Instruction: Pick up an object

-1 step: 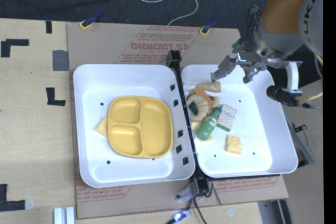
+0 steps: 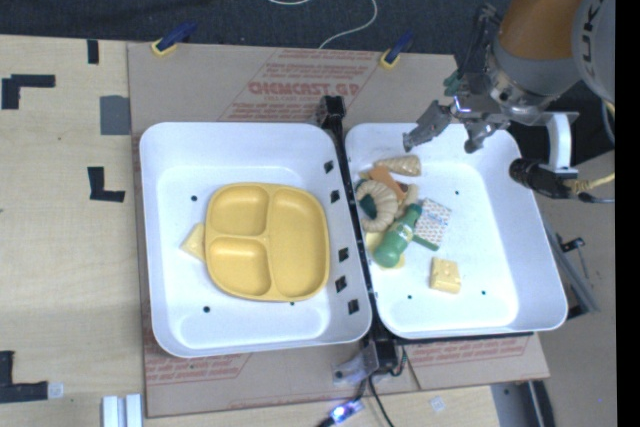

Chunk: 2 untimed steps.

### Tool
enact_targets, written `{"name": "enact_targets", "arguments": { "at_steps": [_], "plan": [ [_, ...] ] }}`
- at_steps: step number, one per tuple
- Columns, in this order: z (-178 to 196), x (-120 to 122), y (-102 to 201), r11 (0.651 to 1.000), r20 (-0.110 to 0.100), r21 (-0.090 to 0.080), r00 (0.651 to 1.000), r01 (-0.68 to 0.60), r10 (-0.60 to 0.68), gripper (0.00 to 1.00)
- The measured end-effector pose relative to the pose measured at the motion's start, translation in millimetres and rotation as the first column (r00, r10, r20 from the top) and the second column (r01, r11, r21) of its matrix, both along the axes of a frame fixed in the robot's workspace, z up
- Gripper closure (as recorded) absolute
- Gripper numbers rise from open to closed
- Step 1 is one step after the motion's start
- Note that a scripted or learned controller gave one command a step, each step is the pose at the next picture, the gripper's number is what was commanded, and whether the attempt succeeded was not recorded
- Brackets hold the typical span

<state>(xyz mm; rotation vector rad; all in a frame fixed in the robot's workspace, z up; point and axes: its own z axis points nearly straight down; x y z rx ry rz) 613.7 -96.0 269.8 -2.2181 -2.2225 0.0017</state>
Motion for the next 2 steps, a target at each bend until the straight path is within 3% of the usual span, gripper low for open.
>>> {"name": "enact_targets", "arguments": {
  "at_steps": [2],
  "plan": [
    [-109, -5, -1, 1.0, -0.005, -0.001, 1.0, 0.0, 0.0, 0.0]
  ]
}}
